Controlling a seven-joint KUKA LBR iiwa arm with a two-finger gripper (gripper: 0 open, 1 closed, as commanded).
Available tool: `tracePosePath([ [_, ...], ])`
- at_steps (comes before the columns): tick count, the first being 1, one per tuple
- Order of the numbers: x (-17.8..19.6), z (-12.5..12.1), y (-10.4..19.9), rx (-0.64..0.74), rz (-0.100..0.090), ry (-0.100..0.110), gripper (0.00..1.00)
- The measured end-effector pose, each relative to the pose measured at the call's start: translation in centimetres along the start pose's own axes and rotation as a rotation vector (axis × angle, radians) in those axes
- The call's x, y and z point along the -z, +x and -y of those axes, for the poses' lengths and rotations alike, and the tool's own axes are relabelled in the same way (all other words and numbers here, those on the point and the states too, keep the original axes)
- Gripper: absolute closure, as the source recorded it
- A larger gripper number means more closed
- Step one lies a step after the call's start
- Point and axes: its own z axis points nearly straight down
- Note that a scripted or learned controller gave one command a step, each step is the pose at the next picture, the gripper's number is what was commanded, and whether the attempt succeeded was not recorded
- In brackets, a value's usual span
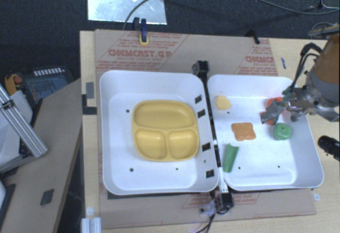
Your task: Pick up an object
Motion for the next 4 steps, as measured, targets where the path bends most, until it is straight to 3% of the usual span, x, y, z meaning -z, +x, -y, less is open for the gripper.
tracePosePath([
  [1, 0.5, -0.2, 0.0, 0.002, 0.002, -0.010, 0.00],
  [4, -15.6, -1.4, 0.8, 0.000, 0.000, -0.005, 0.00],
])
